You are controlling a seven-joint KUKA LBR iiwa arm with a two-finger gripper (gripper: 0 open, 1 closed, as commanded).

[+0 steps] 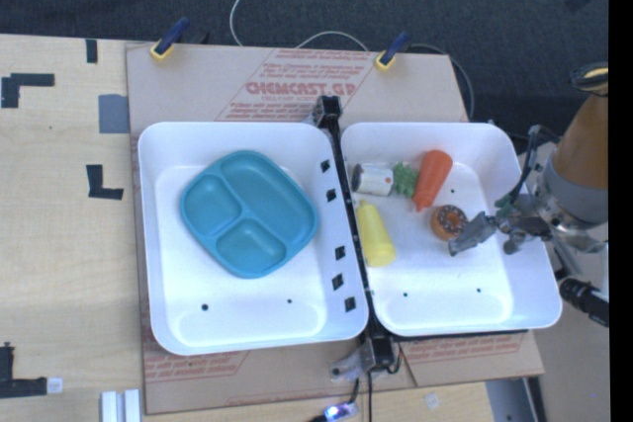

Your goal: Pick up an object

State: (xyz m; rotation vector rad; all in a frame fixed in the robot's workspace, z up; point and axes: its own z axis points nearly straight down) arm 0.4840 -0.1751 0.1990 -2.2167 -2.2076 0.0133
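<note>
step: approach, nothing lifted | gripper [492, 237] spread apart, empty, in right bin [495, 311] beside round brown toy [447, 221] | next: centre over toy, descend, clamp

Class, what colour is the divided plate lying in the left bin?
The divided plate is turquoise blue, seen plainly in the camera view from above the bench.

A single fixed camera is mounted above the bench [59, 212] and looks down at a slant. It frames both white bins [163, 311] side by side near centre, at moderate distance. The arm [584, 163] enters from the frame's right.
</note>
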